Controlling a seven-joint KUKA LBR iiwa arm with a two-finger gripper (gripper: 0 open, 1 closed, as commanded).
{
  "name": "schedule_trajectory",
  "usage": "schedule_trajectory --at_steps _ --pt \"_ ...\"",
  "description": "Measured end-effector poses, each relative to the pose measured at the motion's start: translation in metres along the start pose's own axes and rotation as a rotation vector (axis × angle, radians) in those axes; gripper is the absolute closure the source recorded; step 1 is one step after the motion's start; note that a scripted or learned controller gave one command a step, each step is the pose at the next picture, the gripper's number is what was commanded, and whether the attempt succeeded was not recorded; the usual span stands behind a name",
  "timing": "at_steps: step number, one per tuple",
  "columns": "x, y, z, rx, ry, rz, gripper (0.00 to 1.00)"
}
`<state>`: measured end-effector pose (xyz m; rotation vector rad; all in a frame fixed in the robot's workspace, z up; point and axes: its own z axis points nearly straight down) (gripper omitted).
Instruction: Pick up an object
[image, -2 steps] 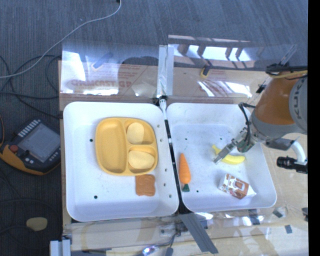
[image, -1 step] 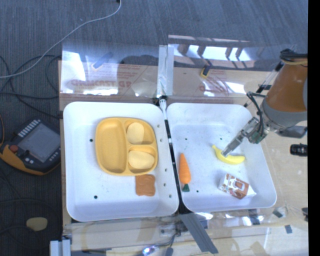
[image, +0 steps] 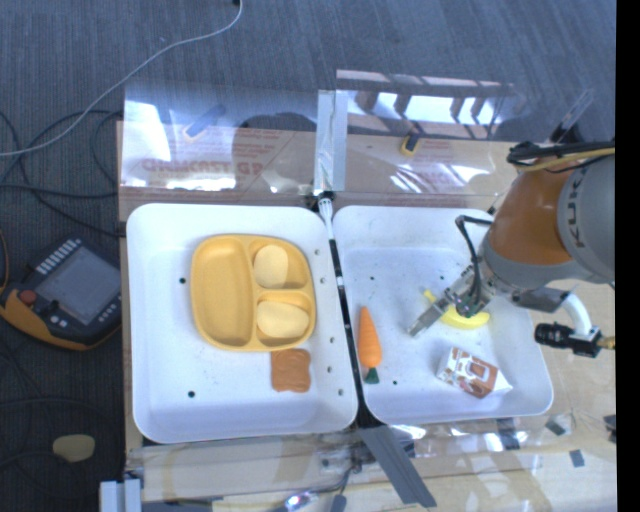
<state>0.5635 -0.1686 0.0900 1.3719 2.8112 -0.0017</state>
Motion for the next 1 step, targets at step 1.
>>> schedule_trajectory --at_steps 1 --pt "-0.0003 0.0022 -0.0106 -0.005 -0.001 0.000 1.00"
